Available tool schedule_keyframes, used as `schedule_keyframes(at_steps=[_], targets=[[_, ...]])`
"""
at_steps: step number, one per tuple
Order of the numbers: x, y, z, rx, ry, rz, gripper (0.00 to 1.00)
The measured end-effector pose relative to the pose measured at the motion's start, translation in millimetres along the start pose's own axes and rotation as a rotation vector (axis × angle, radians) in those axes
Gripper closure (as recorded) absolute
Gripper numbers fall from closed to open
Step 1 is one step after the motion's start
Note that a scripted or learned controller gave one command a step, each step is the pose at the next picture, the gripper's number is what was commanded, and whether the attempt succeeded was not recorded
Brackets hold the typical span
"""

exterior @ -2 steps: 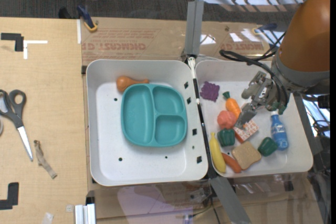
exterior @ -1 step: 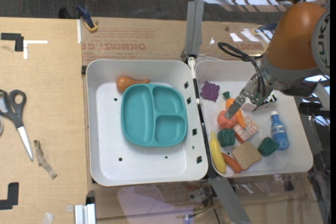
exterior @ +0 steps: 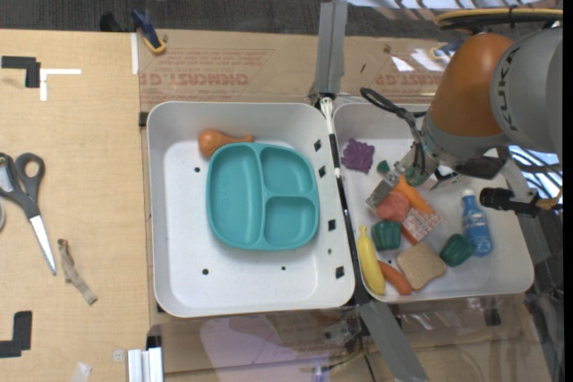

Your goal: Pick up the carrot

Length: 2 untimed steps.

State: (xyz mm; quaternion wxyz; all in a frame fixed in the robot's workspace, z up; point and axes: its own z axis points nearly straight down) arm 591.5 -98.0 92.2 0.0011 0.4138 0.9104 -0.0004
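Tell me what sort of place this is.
Probably a robotics lab bench: a KUKA arm reaches over two white bins of toy food, with scissors lying on cardboard beside them.

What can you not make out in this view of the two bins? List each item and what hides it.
- Gripper: open or shut is unclear, as the wrist covers it.
- Carrot: its upper end is under the gripper.
- Second carrot: partly behind the bread.
- Right bin: far corner covered by the arm.

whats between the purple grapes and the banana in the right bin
In the camera view, a reddish tomato-like piece and a green pepper-like piece lie between the purple grapes and the banana.
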Motion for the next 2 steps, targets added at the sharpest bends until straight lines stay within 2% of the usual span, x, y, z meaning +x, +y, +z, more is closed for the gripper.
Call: schedule_keyframes(at_steps=[1, 2], targets=[[-0.2, 0.7, -9.1, 0.0, -0.002, -0.004, 1.0], [43.9, 38.0, -99.7, 0.0, 0.001, -0.085, 1.0]])
